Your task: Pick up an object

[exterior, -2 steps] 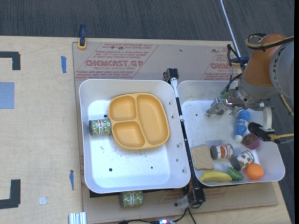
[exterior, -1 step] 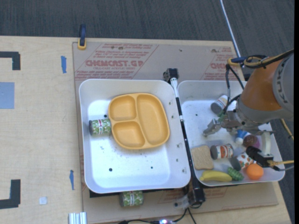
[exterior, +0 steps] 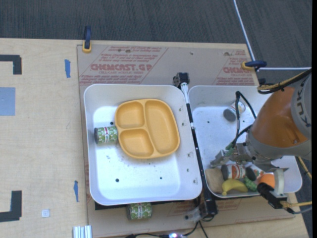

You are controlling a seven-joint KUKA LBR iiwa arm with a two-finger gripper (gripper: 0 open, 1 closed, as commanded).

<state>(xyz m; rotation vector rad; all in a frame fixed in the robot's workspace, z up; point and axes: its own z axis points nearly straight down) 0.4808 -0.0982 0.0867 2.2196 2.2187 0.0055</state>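
Arm: the grey KUKA arm with the orange band point(exterior: 277, 120) enters from the right edge and bends down over the near half of the right bin; the orange band covers much of that bin's right side.
Gripper: the two-finger gripper point(exterior: 237, 158) sits low in the near part of the right shallow white bin point(exterior: 208, 118), directly above the cluster of objects there. Whether it is apart, together or clamped cannot be told; the wrist body hides the tips.
Task objects: a small can with a red and white label point(exterior: 235, 172) lies just under the gripper; a yellow plastic banana point(exterior: 233, 186) lies at the bin's near rim, just beside the can; a green item point(exterior: 250, 185) and an orange item point(exterior: 266, 179) lie to the right of the banana, close together.
Other content, right bin: a small grey round object point(exterior: 229, 114) rests near the far wall, well apart from the cluster.
Left bin: the left shallow white bin point(exterior: 99, 177) holds a yellow three-compartment plastic plate point(exterior: 147, 128) and a green-labelled can on its side point(exterior: 105, 134), touching the plate's left edge.
Worktop: a second green-labelled can point(exterior: 139, 210) lies on the light wooden worktop point(exterior: 39, 148) just outside the left bin's near rim.
Obstructions: black cables point(exterior: 240, 103) hang across the right bin beside the arm.
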